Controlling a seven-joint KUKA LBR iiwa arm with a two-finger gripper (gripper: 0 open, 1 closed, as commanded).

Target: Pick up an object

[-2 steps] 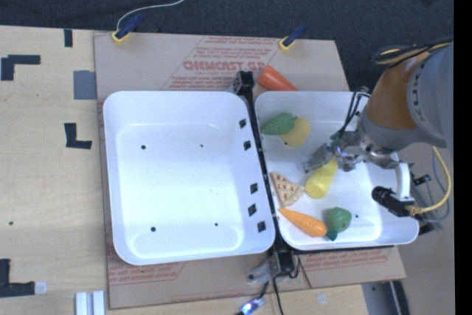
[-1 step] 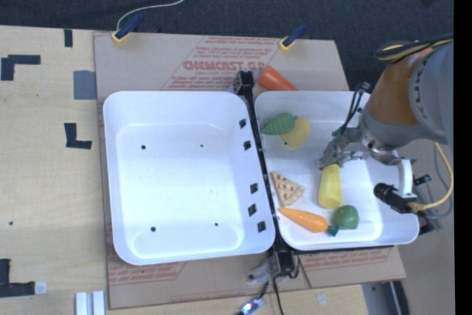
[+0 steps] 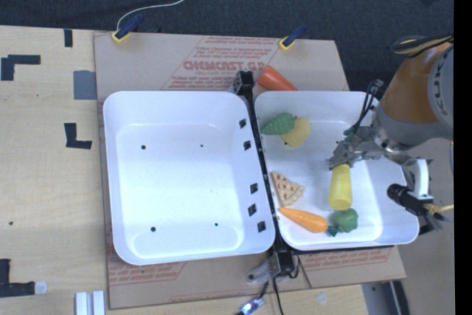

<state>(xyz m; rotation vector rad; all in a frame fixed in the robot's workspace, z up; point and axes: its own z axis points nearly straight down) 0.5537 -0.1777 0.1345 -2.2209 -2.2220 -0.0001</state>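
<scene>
Even overhead light; white bins [image 3: 177, 103] bright, mild glare; soft shadows; slight overall blur.

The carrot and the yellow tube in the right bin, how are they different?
The carrot is orange with a pointed end; the yellow tube is yellow with blunt ends. The carrot lies nearly crosswise by the bin's near edge, beside the green toy; the yellow tube lies lengthwise, right under the gripper. The tube looks thicker than the carrot. Both are long toys lying flat in the right bin.
</scene>
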